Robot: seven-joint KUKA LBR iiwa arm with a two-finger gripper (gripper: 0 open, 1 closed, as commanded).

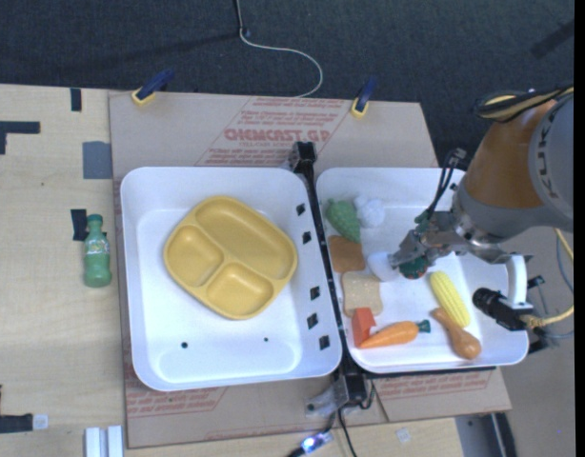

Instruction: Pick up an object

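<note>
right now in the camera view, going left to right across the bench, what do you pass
green bottle → yellow divided plate in the left bin → orange carrot in the right bin → yellow corn cob → grey and orange arm at the right

Robot lab bench, taped cardboard (pixel 273 131) under two white bins (pixel 140 255), toy food (pixel 393 333), loose cable (pixel 273 50)

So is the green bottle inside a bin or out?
Out. The green bottle lies on the bench left of the left bin, apart from its rim.
</note>
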